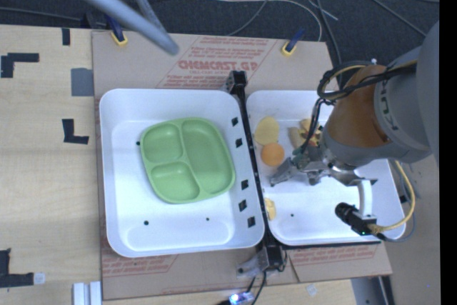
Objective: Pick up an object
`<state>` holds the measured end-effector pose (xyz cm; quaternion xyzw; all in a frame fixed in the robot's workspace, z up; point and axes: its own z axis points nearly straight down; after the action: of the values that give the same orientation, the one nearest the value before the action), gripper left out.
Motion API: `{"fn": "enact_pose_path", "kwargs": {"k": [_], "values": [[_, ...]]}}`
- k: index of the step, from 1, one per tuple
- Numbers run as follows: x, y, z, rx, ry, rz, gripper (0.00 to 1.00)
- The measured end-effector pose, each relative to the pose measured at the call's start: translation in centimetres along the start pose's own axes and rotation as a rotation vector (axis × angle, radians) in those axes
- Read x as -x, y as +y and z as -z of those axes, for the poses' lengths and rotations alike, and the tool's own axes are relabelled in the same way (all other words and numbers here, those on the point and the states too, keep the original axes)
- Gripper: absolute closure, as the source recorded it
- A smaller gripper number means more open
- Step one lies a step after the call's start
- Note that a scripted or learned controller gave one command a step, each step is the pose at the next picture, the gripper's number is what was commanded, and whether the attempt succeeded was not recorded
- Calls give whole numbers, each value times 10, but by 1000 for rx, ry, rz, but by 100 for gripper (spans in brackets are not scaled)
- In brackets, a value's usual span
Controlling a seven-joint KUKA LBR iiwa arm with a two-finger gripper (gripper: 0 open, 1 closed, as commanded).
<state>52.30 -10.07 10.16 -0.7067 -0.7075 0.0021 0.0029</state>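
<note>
Camera view: gripper (285, 173) sits low in the right bin (314, 231), jaws apparently spread and holding nothing. Orange ball (272, 154) lies at their 11 o'clock, just beside. Recommend centring over it before closing.

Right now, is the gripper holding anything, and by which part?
Nothing shows between its fingers. The gripper sits low in the right bin, just beside the orange ball.
</note>
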Motion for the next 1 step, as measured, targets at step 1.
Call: {"fn": "enact_pose_path", "kwargs": {"k": [1], "values": [[0,0,-17,5,-2,0,0]]}}
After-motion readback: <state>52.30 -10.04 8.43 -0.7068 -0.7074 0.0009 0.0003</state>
